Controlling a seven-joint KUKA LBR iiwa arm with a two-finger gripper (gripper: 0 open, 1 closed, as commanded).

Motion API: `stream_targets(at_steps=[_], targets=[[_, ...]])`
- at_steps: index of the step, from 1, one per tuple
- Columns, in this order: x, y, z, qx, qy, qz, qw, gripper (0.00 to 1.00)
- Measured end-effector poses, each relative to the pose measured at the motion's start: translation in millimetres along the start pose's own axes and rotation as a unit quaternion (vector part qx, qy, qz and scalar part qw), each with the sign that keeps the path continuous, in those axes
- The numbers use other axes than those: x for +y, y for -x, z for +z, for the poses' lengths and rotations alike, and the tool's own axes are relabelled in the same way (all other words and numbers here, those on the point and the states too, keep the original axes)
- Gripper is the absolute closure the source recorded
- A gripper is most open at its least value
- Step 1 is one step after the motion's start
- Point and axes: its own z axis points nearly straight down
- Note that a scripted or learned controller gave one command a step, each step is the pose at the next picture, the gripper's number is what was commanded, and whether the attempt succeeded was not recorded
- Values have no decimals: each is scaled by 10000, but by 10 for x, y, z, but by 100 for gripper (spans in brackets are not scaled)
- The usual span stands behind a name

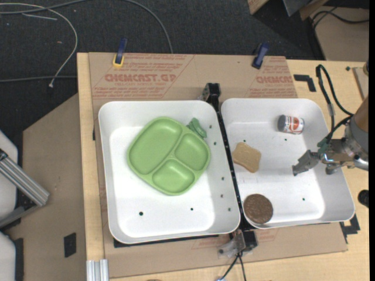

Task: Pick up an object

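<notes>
Right now my gripper hangs over the right bin, toward its three o'clock side, and I cannot tell its state from this slant; nothing shows between its tips. Within that bin, the can lies on its side at twelve o'clock, the tan sponge sits at nine o'clock, well apart from me, and the brown disc rests at seven o'clock against the rim. Over in the left bin, a green tray lies near the centre.
</notes>
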Motion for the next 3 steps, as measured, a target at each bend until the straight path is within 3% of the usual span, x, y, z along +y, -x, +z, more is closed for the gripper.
stream_targets(at_steps=[2,3], targets=[[13,87,1067,7,-13,3,10000,0],[10,79,1234,10,-14,2,10000,0]])
